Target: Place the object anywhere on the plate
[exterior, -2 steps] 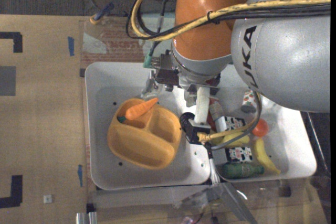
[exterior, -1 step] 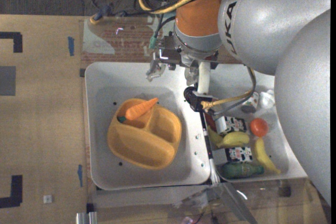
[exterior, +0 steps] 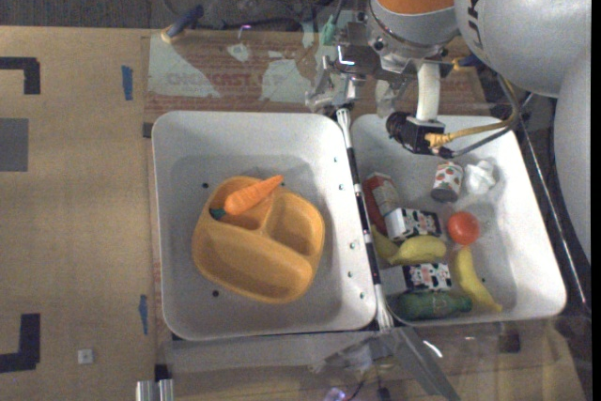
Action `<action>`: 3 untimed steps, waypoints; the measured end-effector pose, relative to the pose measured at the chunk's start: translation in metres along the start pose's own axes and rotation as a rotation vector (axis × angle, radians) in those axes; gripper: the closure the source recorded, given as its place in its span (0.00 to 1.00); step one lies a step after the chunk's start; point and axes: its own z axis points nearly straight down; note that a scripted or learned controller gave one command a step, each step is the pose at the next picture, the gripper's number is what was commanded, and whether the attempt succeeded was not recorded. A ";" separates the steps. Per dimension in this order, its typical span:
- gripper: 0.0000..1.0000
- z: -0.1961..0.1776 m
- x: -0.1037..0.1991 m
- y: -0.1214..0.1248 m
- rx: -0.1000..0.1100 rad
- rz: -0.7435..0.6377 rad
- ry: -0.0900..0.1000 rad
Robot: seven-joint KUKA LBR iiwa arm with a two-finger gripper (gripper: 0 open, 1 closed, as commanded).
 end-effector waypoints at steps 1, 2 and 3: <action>0.00 -0.001 -0.044 -0.080 0.005 0.132 -0.001; 0.00 -0.003 -0.054 -0.096 0.005 -0.008 0.000; 0.00 -0.068 -0.020 -0.054 -0.001 -0.162 0.000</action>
